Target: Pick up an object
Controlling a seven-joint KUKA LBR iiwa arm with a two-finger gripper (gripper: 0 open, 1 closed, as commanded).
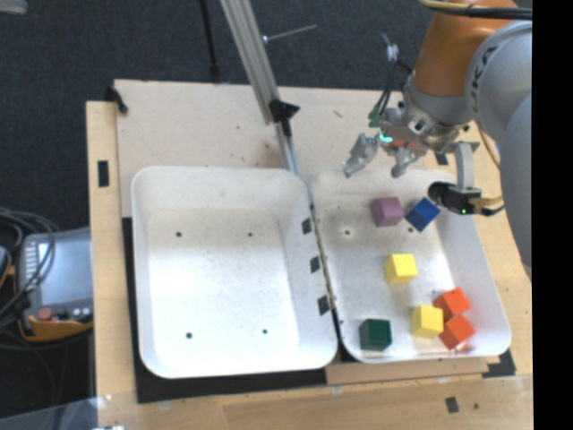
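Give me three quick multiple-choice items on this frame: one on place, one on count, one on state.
1. Where do the blocks lie?
A. All in the right bin
B. All in the left bin
C. Split between both bins

2. How many yellow blocks are there?
A. One
B. Two
C. Four

3. What is the gripper doing?
A. Gripping the green block
B. Pressing on a yellow block
C. Hanging open above the far end of the right bin, with nothing between its fingers

Answers:
1. A: the purple block, blue block, green block, both orange blocks and the yellows all sit in the right bin; the left bin holds none.
2. B: one yellow block mid-bin, another near the orange pair.
3. C: the gripper has its fingers spread, above the purple block, with no block between them.
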